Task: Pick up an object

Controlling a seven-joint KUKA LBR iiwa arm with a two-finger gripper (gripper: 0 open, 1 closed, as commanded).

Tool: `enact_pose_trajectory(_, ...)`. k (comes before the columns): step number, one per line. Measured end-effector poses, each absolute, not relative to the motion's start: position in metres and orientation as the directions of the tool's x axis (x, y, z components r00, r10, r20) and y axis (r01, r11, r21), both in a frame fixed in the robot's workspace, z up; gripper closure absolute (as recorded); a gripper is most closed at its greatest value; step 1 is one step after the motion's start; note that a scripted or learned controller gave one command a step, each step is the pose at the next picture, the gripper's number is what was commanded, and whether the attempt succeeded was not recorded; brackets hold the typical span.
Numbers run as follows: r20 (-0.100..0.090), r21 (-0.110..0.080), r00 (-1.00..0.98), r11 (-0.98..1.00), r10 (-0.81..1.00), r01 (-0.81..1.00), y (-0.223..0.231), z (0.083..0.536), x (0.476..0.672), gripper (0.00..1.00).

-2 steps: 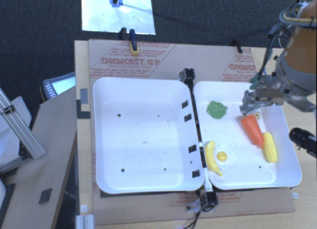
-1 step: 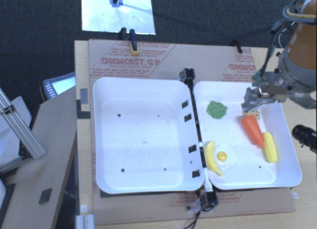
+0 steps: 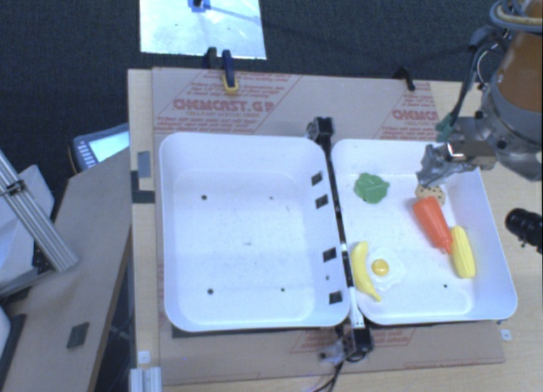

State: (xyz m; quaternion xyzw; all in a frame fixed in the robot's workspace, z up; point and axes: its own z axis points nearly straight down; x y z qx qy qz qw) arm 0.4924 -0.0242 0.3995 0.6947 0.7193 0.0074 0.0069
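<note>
Banana point(image 3: 362, 270) and egg point(image 3: 382, 268) nearest, right bin point(image 3: 492, 301) front. My gripper point(image 3: 434, 170) hovers over cookie point(image 3: 430, 192) at bin's back, just beside carrot point(image 3: 432, 222); corn point(image 3: 462, 252) beyond. Finger spread: cannot tell. Step: approach. Next: descend squarely on cookie, avoid carrot.

A robotics lab bench is hosting a grey industrial arm point(image 3: 513, 85), reaching over two shallow white plastic bins point(image 3: 246, 148) that are sitting on a printed cardboard sheet point(image 3: 280, 98), with an aluminium framing bar point(image 3: 34, 221) lying alongside.
</note>
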Motion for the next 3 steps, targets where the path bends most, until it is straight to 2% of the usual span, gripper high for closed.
enact_pose_trajectory(2,-0.001,0.027,-0.043,0.043,0.999,0.999,-0.025,0.421,0.494,1.0)
enact_pose_trajectory(3,0.0,0.002,-0.005,0.005,1.0,1.0,0.002,0.407,0.487,1.0)
